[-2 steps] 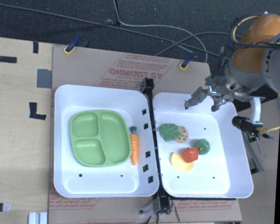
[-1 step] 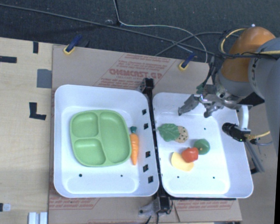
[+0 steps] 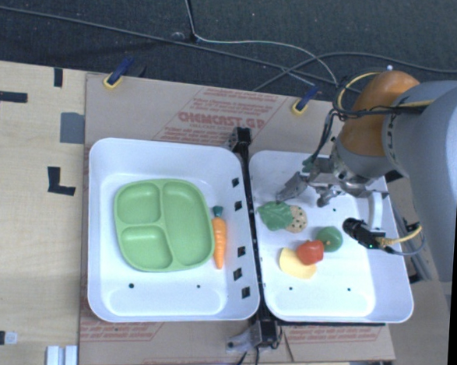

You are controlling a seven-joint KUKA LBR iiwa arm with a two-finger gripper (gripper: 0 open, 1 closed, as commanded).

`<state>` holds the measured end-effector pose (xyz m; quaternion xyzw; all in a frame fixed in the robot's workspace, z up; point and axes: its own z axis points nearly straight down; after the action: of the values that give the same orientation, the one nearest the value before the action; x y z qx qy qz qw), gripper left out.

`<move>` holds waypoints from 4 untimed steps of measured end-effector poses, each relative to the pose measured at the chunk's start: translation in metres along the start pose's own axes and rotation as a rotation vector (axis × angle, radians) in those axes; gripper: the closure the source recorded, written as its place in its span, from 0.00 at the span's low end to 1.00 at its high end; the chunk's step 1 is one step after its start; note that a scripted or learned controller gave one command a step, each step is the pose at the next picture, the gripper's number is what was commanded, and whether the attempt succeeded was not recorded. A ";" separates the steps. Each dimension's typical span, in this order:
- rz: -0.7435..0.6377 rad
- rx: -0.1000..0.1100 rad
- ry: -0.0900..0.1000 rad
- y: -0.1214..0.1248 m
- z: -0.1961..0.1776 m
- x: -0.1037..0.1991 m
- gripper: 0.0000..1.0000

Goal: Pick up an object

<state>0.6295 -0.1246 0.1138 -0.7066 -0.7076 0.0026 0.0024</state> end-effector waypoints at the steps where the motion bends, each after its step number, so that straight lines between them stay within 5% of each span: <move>1: 0.001 -0.008 -0.001 0.001 0.029 0.001 0.00; 2: -0.002 -0.011 -0.001 0.002 0.017 0.001 1.00; 4: -0.001 -0.012 -0.001 0.016 -0.095 -0.012 1.00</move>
<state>0.6460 -0.1367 0.2088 -0.7064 -0.7078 -0.0014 -0.0024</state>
